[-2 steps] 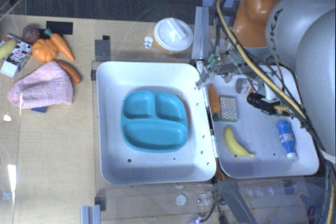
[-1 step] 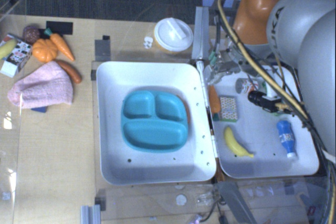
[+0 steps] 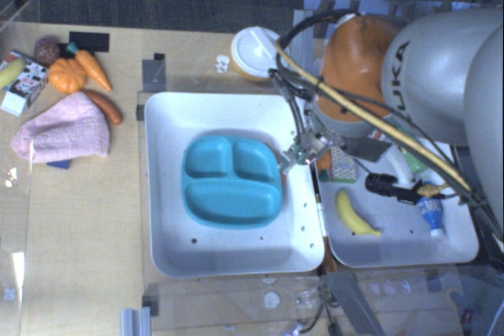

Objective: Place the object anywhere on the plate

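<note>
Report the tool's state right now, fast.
Tool: open or closed cannot be told from this view. It sits at the right edge of the blue plate, with nothing visible in it.

Right bin (image 3: 465, 248) half under arm (image 3: 441, 67)

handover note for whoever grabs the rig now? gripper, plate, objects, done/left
Gripper: low over the seam between the bins, at the right rim of the blue plate; finger state not readable, nothing visibly held.
Blue plate: three compartments, sits in the left bin, nothing on it.
Right bin: banana and a blue-capped tube, other items partly hidden by the arm.
Done: nothing placed yet.
Left: grasp one object from the right bin, set it on the plate.
</note>
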Controlling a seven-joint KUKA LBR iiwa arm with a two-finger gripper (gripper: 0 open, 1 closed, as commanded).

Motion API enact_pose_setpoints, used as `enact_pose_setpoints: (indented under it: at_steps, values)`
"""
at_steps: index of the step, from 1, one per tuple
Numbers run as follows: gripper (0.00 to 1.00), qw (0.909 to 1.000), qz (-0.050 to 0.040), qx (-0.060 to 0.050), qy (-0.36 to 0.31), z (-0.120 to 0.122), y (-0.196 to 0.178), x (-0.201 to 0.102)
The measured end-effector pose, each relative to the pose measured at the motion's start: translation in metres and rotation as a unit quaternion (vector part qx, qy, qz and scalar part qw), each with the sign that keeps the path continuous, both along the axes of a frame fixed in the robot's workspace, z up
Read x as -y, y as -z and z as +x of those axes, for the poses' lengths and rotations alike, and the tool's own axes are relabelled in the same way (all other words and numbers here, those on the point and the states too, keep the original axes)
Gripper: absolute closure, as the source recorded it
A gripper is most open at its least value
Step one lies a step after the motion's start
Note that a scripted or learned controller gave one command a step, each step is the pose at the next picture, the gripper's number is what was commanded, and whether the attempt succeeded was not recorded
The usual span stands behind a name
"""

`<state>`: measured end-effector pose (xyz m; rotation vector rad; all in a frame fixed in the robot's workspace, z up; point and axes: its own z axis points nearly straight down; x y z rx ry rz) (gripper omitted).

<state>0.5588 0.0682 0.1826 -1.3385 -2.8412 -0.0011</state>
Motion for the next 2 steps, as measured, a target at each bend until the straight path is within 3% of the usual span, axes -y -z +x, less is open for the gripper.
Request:
enact_pose_setpoints:
  at_steps: [1,2]
  values:
    - [1.00,1.0000,-0.0002,0.001,-0.007,0.0400,-0.0001,-0.0330]
    - [0.00,1.0000,-0.0002,0.001,-0.007,0.0401,-0.0001,-0.0327]
